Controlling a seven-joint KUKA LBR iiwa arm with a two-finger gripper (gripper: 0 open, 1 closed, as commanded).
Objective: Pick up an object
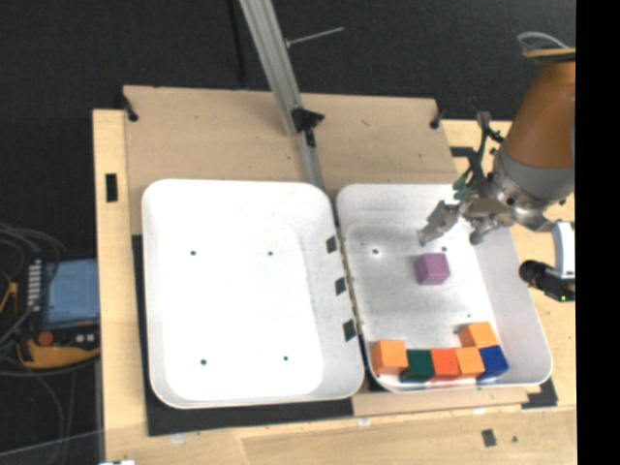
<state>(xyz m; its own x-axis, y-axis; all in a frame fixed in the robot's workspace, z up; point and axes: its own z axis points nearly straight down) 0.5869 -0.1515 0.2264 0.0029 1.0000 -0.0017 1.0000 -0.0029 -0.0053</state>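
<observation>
Hovering just above purple cube [432, 267] in right bin [387, 211], end effector [455, 223] fingers apart, holding nothing; likely lined up to grasp.

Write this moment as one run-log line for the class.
arm: over right bin | gripper: open, holding nothing | purple block: loose, just below gripper | other blocks: along near wall

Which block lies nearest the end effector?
The purple block, alone mid-bin just below the end effector; the other blocks cluster along the near edge.
</observation>
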